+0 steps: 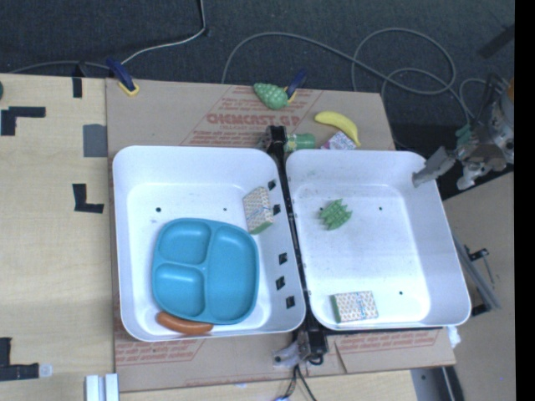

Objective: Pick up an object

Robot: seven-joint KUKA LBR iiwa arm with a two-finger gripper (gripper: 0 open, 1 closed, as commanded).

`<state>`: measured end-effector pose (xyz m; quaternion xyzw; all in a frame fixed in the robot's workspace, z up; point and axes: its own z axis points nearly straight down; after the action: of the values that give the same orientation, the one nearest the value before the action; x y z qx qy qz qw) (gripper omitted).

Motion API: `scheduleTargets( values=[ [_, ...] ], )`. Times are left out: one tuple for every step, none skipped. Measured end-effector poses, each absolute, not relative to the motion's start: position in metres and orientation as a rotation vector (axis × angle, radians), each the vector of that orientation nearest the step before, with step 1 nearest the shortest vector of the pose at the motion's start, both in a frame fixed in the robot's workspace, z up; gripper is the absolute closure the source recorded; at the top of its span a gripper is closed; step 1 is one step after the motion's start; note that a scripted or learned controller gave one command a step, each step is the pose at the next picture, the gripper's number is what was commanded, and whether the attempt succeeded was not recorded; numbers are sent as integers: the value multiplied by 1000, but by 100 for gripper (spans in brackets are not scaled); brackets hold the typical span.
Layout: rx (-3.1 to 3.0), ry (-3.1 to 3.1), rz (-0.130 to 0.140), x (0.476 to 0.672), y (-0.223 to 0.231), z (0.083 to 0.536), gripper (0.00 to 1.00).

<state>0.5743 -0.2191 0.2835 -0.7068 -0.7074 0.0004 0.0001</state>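
Gripper (pixel 428 172) parked at top-right rim of right bin (pixel 435 257), outside the wall, near that corner. Fingers too blurred and small to read: can't tell if apart or together. Nothing visible between them.

Landmark: black divider clamp strip (pixel 288 249) between the two bins.

Room to move:
- Right of strip: right bin floor mostly bare. Wide clearance through middle and along far right wall.
- Left of strip: left bin (pixel 134 224) crowded in lower half, bare along top wall and top-left corner.
- Both bins butt against strip, no gap usable there.

Contents, right of strip:
- Small green leafy toy (pixel 335 215), near strip, upper-middle of floor, well apart from walls.
- Flat patterned block with green edge (pixel 354 307), at bottom wall, lying flat, close to bottom edge.

Contents, left of strip:
- Blue divided plate (pixel 205 270), three compartments, lower-middle, lying flat.
- Orange sausage toy (pixel 184 324) at bottom wall, touching or just under plate's lower-left rim.
- Second patterned block (pixel 260 209) just beside strip, tilted, above plate's top-right corner.

Outside bins, above strip's top end on cardboard sheet (pixel 209 111):
- Yellow banana (pixel 338 125), up and right.
- Green bumpy toy (pixel 271 94), straight up.
- Cables (pixel 393 57) run over dark floor beyond.

Wooden counter (pixel 50 241) left of cardboard.
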Motion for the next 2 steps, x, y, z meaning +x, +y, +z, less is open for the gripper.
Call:
scheduleTargets(
  values=[
    [-2219, -2220, 2, 524, -178, 207, 0],
    [-2218, -2223, 2, 561, -126, 165, 0]
  ],
)
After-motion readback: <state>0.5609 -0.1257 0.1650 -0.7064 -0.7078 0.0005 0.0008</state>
